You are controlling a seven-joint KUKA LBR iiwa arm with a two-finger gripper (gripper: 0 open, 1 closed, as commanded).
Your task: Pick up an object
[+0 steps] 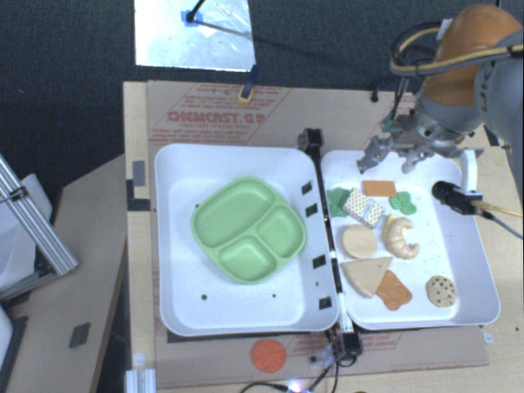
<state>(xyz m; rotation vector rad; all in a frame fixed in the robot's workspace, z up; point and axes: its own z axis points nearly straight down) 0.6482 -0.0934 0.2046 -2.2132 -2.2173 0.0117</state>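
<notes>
right bin [475, 252]: hand [388, 158] open, poised above orange block [379, 188].

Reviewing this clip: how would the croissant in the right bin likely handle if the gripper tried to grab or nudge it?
The croissant looks like moulded toy food, so probably stiff and light. Its curved, rounded shape may slip or pivot between two fingers. It lies close beside the round beige piece, so a nudge would likely push that too.
</notes>
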